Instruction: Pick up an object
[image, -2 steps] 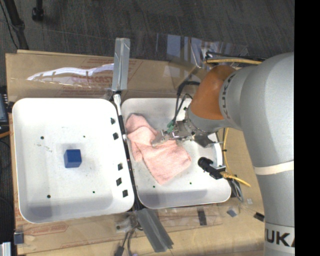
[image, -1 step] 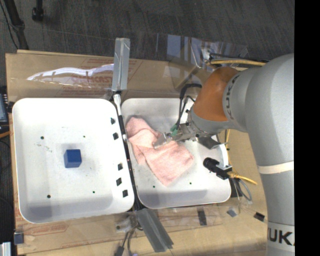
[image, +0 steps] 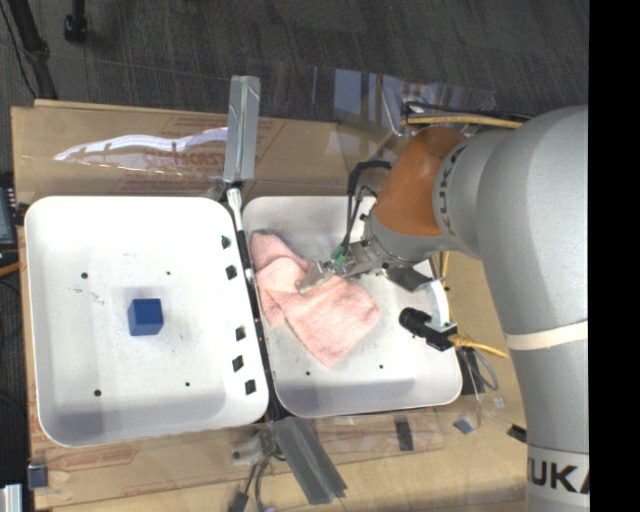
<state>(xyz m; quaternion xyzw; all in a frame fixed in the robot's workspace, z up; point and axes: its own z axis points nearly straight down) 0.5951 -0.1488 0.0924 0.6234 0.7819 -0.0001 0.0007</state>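
Note:
A crumpled pink cloth (image: 310, 300) lies in the right bin (image: 400, 385), spread from its upper left toward the middle. My gripper (image: 318, 275) reaches in from the right and is down on the cloth's upper middle, its metal tip touching the fabric. A small blue cube (image: 146, 316) sits in the left bin (image: 60, 240), left of centre and well away from the gripper.
A grey metal divider (image: 240, 300) with black clips runs between the two bins. The arm's orange band (image: 410, 195) and grey body cover the right bin's upper right corner. A black cable fitting (image: 425, 327) hangs over the right bin's right side.

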